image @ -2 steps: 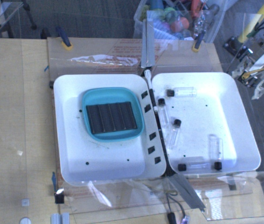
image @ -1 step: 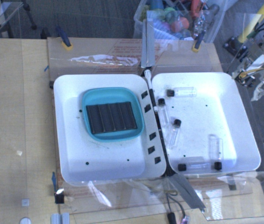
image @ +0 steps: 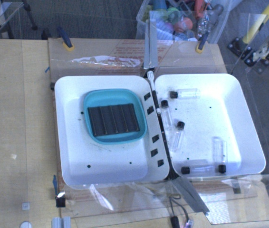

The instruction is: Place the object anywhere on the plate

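Observation:
A teal square plate (image: 91, 100) lies in the left white bin (image: 72, 165), a little left of the bin's middle. A black ribbed rectangular block (image: 113, 119) lies flat on the plate and covers most of its inside. The right white bin (image: 239, 122) holds several clear vials with black caps. One vial (image: 185, 94) is at the back and another (image: 177, 134) is near the divider. Two more vials (image: 218, 152) (image: 198, 167) lie along the front right.
The raised divider (image: 156, 127), with black tabs along it, runs between the two bins. A clear box of colourful toys (image: 187, 8) stands behind the bins. Clamps (image: 67, 42) (image: 202, 42) hold the backing board. Wooden bench spreads out to the left.

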Robot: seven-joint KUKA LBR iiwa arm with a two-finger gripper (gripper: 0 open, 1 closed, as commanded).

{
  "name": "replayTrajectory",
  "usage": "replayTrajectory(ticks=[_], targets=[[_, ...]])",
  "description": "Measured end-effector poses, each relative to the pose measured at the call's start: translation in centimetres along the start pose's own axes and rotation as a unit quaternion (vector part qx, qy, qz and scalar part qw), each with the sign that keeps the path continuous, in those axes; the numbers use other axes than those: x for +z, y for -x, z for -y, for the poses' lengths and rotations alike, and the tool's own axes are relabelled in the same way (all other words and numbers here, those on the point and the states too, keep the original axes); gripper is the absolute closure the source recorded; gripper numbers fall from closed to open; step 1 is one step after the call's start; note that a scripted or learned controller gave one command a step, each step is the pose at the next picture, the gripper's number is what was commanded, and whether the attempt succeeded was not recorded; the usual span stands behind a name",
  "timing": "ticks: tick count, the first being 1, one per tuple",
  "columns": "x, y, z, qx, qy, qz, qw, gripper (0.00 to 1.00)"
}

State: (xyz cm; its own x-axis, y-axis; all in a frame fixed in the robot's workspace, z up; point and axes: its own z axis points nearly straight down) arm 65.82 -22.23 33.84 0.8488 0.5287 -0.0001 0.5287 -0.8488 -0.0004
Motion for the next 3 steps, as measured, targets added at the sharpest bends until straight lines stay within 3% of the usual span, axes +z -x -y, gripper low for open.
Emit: replayTrajectory(ticks=[1,3], targets=[[5.2,-0.2,0.1,0.012,-0.002,0.002,0.9999,0.0],[9.5,-0.1,0.1,0.051,-0.002,0.002,0.9987,0.0]])
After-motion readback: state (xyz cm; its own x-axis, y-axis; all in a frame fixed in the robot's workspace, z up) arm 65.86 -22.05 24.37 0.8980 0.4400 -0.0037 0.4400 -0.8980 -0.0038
